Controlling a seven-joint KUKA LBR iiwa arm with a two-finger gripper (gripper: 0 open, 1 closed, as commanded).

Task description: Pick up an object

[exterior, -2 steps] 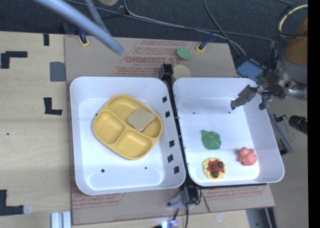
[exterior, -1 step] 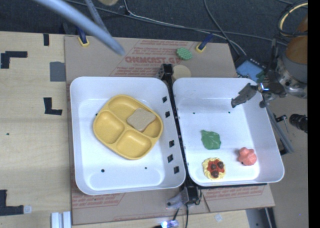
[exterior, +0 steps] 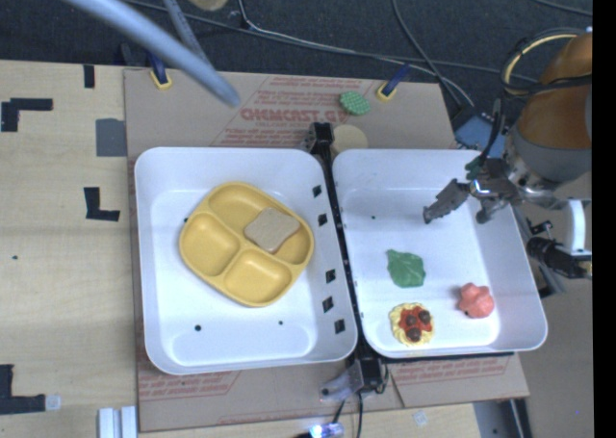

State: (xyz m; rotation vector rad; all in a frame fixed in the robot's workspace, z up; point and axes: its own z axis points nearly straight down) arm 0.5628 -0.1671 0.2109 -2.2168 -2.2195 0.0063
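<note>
The left bin holds a yellow divided plate with a slice of toy bread on it, while the right bin carries a green leafy piece, a small pizza-like disc and a pink piece near its front. The gripper hangs spread and empty over the right bin's bare back half, well apart from all three. Descending from here would likely close on nothing, and the pink piece near the wall risks a blocked finger.
</note>
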